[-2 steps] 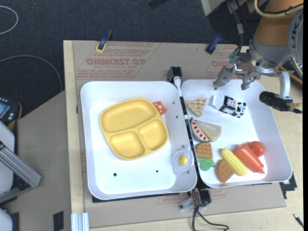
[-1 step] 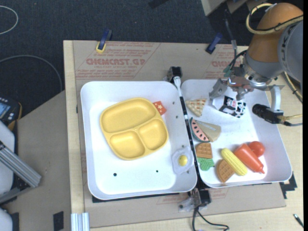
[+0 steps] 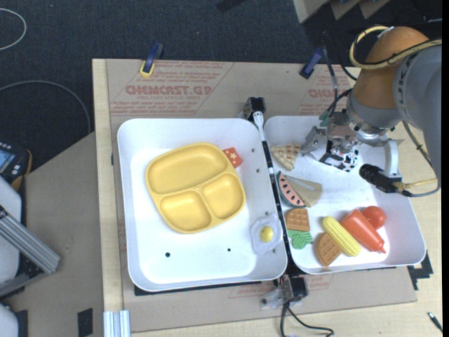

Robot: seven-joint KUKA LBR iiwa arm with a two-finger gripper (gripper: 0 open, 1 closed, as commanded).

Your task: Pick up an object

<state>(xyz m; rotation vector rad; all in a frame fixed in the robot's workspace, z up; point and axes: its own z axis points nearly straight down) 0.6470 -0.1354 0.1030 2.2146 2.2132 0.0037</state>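
Dark carpet surrounds my worktop, where two white bins sit side by side on printed cardboard.

From my remote seat I see the arm reaching in from the right, its gripper low over the far end of the right bin; I cannot tell whether the jaws are apart or together. The toy food lies in that bin: a pizza slice near the gripper, a watermelon slice, a waffle, a corn cob and a red pepper. The left bin carries a yellow divided plate, a small red piece and a fried egg.
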